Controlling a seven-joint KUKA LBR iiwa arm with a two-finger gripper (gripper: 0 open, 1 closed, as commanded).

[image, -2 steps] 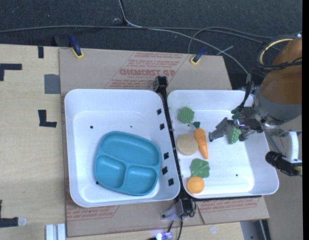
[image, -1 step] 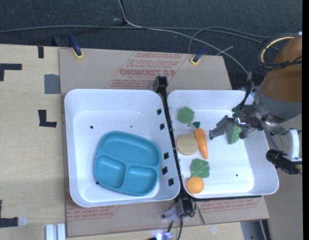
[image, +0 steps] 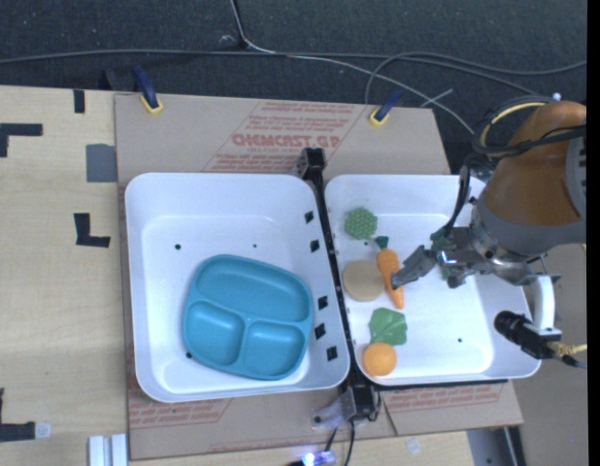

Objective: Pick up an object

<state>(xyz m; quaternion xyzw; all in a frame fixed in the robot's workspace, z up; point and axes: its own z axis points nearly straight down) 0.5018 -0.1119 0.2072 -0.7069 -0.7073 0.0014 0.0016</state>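
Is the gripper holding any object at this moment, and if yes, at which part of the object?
It cannot be told. The gripper is low in the right bin, its tip at the carrot, but no object is clearly seen between its fingers.

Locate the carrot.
The carrot lies in the right bin, right of the tan disc, below the green ball; the pincer is at it.

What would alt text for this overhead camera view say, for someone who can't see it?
A robot arm's gripper reaches from the right to a toy carrot in the right white bin, among a green broccoli, tan disc, green leafy toy and orange ball. The left bin holds a blue divided tray.
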